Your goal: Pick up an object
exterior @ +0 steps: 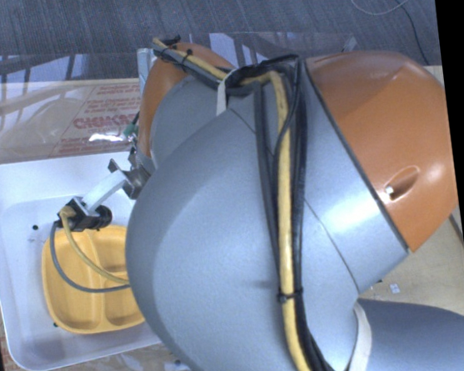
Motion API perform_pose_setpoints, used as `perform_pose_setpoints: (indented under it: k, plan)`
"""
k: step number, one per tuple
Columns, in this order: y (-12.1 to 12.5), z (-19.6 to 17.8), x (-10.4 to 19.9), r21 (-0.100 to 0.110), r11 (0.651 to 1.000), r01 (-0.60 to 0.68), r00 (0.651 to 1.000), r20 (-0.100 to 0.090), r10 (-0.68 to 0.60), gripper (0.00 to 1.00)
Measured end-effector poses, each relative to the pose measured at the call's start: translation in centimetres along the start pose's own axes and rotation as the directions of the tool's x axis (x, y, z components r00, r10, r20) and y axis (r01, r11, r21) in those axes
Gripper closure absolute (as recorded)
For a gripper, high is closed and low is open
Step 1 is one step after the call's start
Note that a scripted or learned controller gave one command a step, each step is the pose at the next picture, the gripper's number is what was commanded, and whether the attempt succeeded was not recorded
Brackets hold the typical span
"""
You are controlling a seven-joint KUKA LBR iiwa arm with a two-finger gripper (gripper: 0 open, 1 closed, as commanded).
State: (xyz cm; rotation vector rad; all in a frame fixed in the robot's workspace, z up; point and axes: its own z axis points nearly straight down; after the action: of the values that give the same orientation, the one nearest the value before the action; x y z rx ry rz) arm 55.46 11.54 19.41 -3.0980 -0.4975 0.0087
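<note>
Grey-and-orange arm [303, 214] is overhanging a shallow white bin [5, 250] in which a yellow compartmented plastic tray [95, 302] is lying, beside the largely hidden gripper [133, 176], whose grip cannot be told.

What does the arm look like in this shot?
The arm is bulky and rounded, with smooth grey shells and a glossy orange band. A yellow cable and black cables run along its length side by side.
</note>
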Motion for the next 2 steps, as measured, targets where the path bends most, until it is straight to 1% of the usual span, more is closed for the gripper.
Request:
perform_pose_setpoints:
  k: [1, 2]
  plan:
    - [-6.4, 9.3, 1.9, -0.003, 0.998, -0.068, 0.998, -0.006, 0.068, 1.0]
    - [-0.1, -0.6, 2.2, -0.004, 0.994, -0.112, 0.994, -0.004, 0.112, 1.0]
